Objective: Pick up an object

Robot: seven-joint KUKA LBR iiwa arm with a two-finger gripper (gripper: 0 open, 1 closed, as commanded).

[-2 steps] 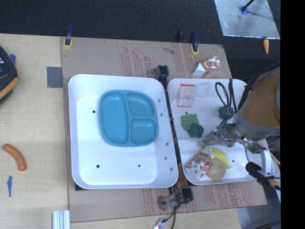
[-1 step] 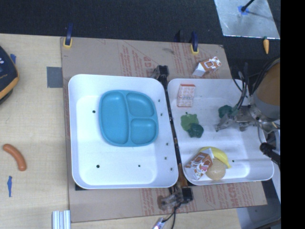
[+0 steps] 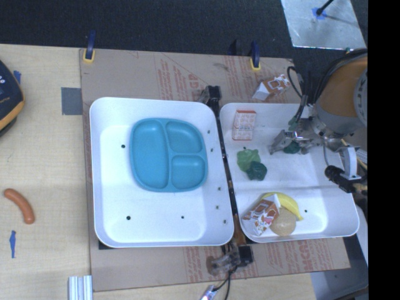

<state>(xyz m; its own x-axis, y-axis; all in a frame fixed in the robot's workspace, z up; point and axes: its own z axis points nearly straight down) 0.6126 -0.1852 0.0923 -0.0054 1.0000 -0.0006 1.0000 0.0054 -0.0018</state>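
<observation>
Reaching in over the right bin [image 3: 337, 227], the gripper [image 3: 291, 141] is seen low near its far side; whether the jaws are parted or clenched cannot be told, and nothing is seen between them. Just beside it lies a green lump [image 3: 252, 163], judged soft and light, best pinched across its middle. Nearer, a banana [image 3: 289, 202], a wrapper [image 3: 262, 215] and a round bun [image 3: 282, 224] are bunched together, touching.

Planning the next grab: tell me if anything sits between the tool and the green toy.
Nothing visible does. The tool is in the right bin, right of the green toy, with bare bin floor between them. The packet lies farther back, off that path.
</observation>
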